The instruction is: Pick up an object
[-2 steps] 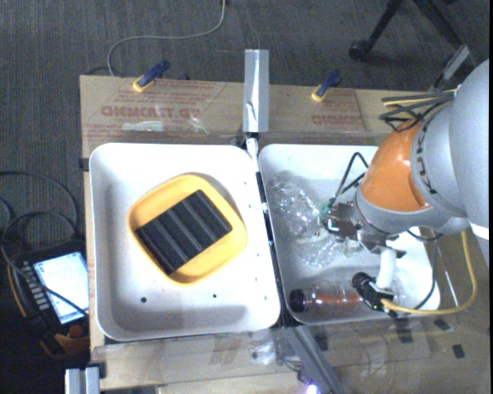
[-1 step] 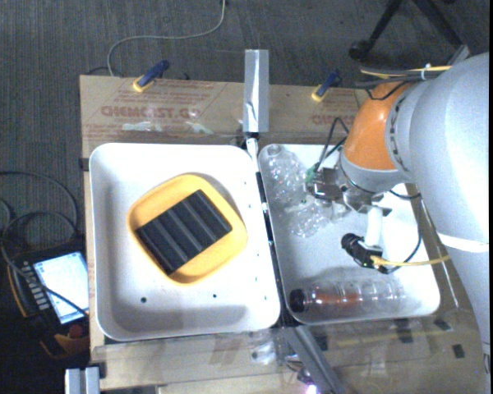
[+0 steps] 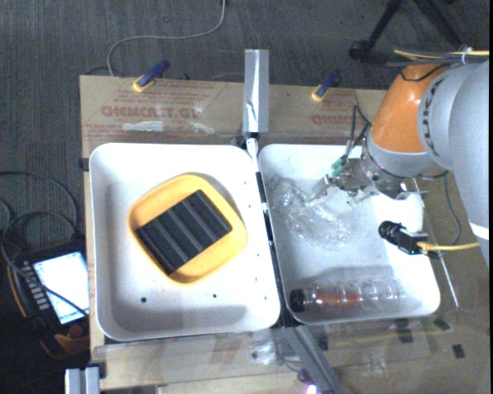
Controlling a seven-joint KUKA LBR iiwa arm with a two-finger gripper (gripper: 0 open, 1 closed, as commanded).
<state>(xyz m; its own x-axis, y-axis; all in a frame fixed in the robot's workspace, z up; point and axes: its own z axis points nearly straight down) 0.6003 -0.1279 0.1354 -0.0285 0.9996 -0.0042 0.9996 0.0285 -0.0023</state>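
Camera view: gripper [image 3: 345, 180] state we cannot tell; crinkly clear plastic [image 3: 311, 213] looks light, slippery, so we'd pinch a raised fold.

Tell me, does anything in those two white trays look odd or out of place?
Nothing looks spilled or broken. The yellow dish with the dark ribbed insert sits askew in the left tray. In the right tray, a plastic bottle lies on its side along the near wall, beside some crumpled clear plastic.
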